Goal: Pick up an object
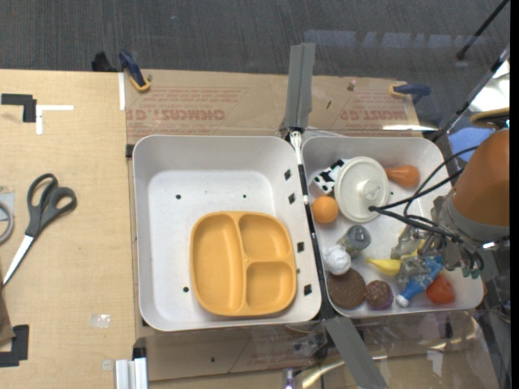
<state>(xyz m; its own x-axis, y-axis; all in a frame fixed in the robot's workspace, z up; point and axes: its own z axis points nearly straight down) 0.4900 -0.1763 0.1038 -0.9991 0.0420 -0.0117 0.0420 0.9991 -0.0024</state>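
The right bin holds many small things. Among them are a white round lid, an orange ball, an orange carrot-like piece, a yellow banana, a blue bottle and a red piece. My gripper hangs low over the bin's right side, just above the banana's end and the blue bottle. Cables and wrist parts crowd around it, and nothing shows clearly between its tips.
A brown disc, a dark red ball, a white ball and a grey piece lie along the right bin's front. The left bin holds a yellow divided plate. Scissors lie on the bench at the left.
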